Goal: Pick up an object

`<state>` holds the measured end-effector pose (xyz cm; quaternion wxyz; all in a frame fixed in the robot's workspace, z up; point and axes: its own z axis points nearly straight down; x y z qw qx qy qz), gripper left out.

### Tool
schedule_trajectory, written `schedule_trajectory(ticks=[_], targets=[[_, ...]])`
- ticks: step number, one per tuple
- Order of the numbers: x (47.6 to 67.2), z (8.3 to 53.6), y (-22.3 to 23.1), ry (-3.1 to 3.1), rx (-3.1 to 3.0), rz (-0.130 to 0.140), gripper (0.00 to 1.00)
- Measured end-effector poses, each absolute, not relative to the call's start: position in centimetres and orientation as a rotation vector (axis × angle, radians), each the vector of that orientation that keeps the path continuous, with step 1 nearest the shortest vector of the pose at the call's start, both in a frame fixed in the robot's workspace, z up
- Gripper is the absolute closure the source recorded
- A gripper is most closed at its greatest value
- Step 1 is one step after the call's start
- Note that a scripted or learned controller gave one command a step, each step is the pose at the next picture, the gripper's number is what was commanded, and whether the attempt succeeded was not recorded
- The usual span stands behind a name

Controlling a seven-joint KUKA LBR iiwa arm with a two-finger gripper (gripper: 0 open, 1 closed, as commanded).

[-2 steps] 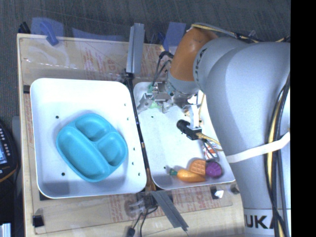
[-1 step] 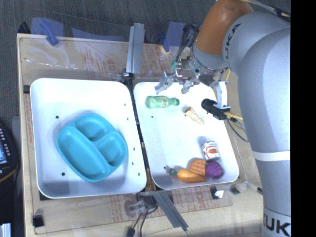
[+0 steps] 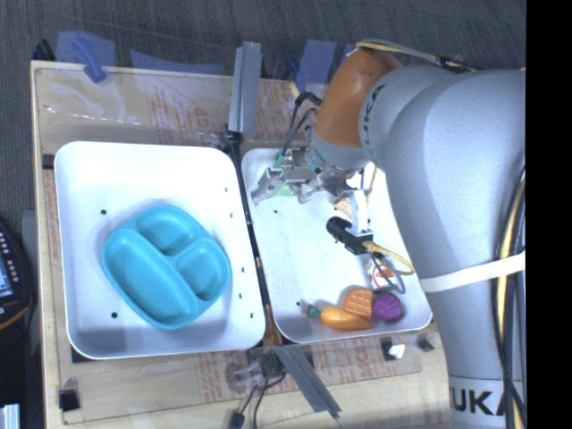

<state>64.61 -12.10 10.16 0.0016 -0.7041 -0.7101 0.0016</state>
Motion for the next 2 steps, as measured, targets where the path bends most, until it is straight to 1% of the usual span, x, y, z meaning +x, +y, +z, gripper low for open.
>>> schedule_trajectory(ticks=[1, 2], targets=[[65.7, 19.9, -17.8, -2.229, -2.215, -0.001, 0.00], [65.6, 9.1, -12.8, -2.229, -2.208, 0.005, 0.00]])
